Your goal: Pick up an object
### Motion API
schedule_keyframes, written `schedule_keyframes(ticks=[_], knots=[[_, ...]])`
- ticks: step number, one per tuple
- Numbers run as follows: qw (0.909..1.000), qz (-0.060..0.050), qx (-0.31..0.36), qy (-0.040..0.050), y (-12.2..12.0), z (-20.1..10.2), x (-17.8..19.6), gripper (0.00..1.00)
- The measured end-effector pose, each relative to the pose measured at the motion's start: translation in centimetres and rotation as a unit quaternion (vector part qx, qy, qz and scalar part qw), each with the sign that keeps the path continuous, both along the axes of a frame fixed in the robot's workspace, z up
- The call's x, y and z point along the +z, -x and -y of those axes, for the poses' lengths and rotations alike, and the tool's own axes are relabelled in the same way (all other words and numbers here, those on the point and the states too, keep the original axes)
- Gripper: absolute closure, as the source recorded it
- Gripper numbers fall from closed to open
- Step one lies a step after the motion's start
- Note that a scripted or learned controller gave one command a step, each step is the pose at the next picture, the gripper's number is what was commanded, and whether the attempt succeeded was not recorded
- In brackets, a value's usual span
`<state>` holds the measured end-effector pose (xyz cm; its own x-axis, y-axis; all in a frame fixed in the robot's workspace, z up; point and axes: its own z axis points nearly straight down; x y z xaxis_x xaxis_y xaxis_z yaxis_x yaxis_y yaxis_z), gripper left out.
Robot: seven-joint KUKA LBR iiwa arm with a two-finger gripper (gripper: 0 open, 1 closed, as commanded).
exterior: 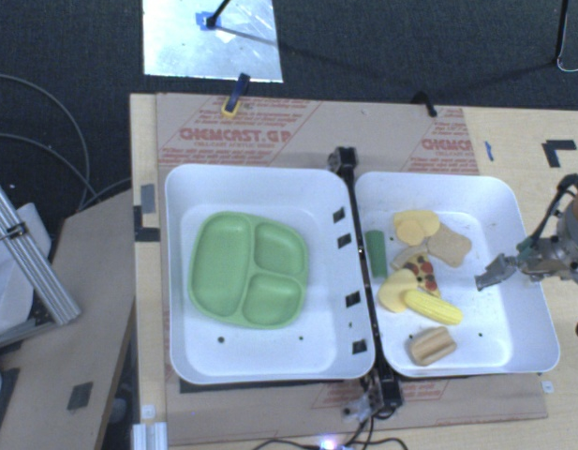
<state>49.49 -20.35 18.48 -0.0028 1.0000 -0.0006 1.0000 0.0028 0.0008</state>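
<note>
We see the hand [490, 277] low over the right bin [513, 345], near its right wall; whether its fingers are apart or together we cannot tell, and nothing shows between them. Just to its left lie the toy foods: a tan bread slice [450, 245] nearest, a yellow round piece [416, 225] beyond it, a pizza slice [421, 272], a corn cob [433, 307] and a brown roll [431, 346] below. Further left, a green stick [376, 253]. Well apart, the left bin [190, 195] holds a green divided plate [248, 269].

White bins [256, 181] glossy plastic; green tray [248, 269] matt, probably plastic.
</note>
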Motion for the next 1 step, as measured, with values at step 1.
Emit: schedule_keyframes(ticks=[1], knots=[[1.0,0.002,0.004,-0.0002,0.08,-9.17,-10.31,0.0]])
